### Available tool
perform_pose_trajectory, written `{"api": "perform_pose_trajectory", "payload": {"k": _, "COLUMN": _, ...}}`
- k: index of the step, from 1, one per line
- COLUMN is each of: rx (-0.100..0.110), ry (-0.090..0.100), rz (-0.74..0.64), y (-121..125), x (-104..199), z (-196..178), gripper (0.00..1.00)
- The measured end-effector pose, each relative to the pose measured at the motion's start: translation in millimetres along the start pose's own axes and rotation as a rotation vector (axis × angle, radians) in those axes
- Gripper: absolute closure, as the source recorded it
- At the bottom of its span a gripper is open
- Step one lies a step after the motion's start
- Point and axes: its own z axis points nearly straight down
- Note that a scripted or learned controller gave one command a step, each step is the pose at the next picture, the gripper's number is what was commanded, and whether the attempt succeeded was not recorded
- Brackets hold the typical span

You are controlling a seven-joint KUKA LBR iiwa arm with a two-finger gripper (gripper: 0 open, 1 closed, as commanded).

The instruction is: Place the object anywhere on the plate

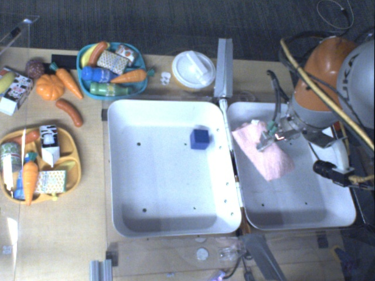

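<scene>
Sitting alone in the left bin (140,174): blue cube (200,138), near its right wall. Right bin (304,209) holds a pink plate (263,154), tilted. Gripper (270,138) low over plate's upper edge; jaw state unclear.

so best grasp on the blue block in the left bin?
Take the blue block from straight above, tool fingers closing on two opposite flat side faces. It sits alone on the left bin floor, near but apart from the right wall, so a top-down approach looks unobstructed. Aligning the fingers with its slightly turned faces should help.
</scene>
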Motion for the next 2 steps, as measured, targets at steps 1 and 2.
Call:
{"api": "perform_pose_trajectory", "payload": {"k": 1, "rx": -0.001, "ry": 0.0, "rz": -0.008, "y": 2, "x": 1, "z": -41, "gripper": 1.0}}
{"api": "perform_pose_trajectory", "payload": {"k": 2, "rx": -0.001, "ry": 0.001, "rz": -0.414, "y": 17, "x": 49, "z": -51, "gripper": 1.0}}
